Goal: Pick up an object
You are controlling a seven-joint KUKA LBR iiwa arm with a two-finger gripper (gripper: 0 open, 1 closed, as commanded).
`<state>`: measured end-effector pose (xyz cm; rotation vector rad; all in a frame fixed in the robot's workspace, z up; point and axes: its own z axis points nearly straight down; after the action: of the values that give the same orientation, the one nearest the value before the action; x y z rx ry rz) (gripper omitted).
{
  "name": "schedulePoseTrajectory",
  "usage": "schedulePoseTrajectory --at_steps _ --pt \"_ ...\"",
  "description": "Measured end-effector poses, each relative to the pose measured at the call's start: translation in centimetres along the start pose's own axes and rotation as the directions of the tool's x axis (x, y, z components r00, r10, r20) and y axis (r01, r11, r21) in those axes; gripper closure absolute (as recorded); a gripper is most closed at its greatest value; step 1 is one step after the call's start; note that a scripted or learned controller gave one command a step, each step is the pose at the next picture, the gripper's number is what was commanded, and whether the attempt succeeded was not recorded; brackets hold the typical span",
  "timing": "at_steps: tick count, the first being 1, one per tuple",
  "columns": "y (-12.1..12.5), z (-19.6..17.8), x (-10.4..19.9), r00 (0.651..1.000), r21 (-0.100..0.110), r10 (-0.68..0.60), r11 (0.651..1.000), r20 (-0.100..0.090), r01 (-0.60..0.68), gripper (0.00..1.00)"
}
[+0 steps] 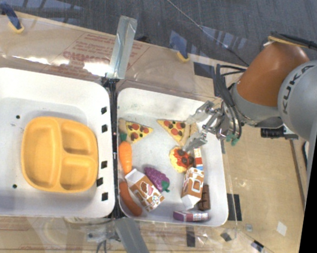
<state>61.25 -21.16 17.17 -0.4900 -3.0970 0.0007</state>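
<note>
Gripper: we see the two-finger gripper [195, 139] reaching in over the right edge of the right white bin [168, 102], its metal fingers pointing down and left; we cannot tell whether they are apart or together
Arm: the grey arm with its orange band [268, 75] comes in from the right, above the bin's far right corner
Under the gripper: a small yellow toy food piece with red and dark toppings [181, 158] lies just below the fingertips, near the bin's right wall; we cannot tell if the fingers touch it
Pizza slices: one toy pizza wedge [173, 127] lies just left of the gripper, toward the far edge; a second toy pizza wedge [135, 130] sits beside the bin's left wall
Cartons: a small red-and-white carton [192, 185] stands by the right wall, nearer the front; another brown-and-white carton [147, 191] lies tilted near the front left corner
Other food: an orange toy carrot [125, 157] lies along the left wall; a purple toy bunch of grapes [158, 178] sits mid-bin; a reddish toy sausage [128, 199] rests at the front edge; a flat purple packet [191, 216] lies at the front right corner
Left bin: the left white bin [10, 84] carries a yellow divided plastic tray [58, 153] at its middle
</note>
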Motion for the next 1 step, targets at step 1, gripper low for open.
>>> schedulePoseTrajectory --at_steps 1 --pt "0.45 8.04 4.46 0.992 -0.003 0.124 0.992 0.005 -0.124 0.00"
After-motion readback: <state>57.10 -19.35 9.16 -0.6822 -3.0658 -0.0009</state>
